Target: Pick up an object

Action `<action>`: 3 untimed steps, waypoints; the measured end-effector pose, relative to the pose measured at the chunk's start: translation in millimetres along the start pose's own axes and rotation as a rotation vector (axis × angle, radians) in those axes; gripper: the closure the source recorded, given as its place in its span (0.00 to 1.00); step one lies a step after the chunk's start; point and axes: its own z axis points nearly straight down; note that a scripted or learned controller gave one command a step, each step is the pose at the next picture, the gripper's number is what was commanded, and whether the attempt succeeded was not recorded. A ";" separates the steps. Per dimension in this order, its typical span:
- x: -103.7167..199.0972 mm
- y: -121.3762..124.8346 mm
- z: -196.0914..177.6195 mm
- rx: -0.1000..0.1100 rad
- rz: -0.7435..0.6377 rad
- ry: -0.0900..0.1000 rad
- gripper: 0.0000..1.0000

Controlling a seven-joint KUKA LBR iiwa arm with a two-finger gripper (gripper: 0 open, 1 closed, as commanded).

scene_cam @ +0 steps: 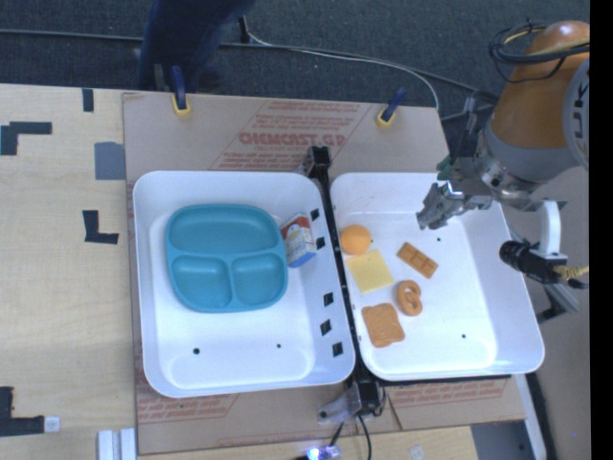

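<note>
Over right white bin (498, 333): grey claw (429, 218), grip state cannot be told
Beneath, apart: brown rectangular cracker (417, 260)
Near divider: round orange ball (355, 240)

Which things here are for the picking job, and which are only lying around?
For the job: gripper, orange ball, yellow slice, brown cracker, pretzel, toast, small can.
Lying about: blue divided plate, clamps, cable.

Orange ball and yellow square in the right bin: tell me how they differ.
The orange ball is round and raised; the yellow square is flat with straight edges. The ball is deep orange, the square pale yellow. The ball lies nearer the bin's far wall, the square just in front. Both rest in the right bin, near the divider.
</note>
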 end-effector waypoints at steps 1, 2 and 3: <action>56.6 2.6 -0.2 0.004 -0.005 0.002 1.00; 109.4 0.1 0.0 0.005 -0.005 0.001 1.00; 169.5 -12.0 18.2 0.007 -0.006 0.002 1.00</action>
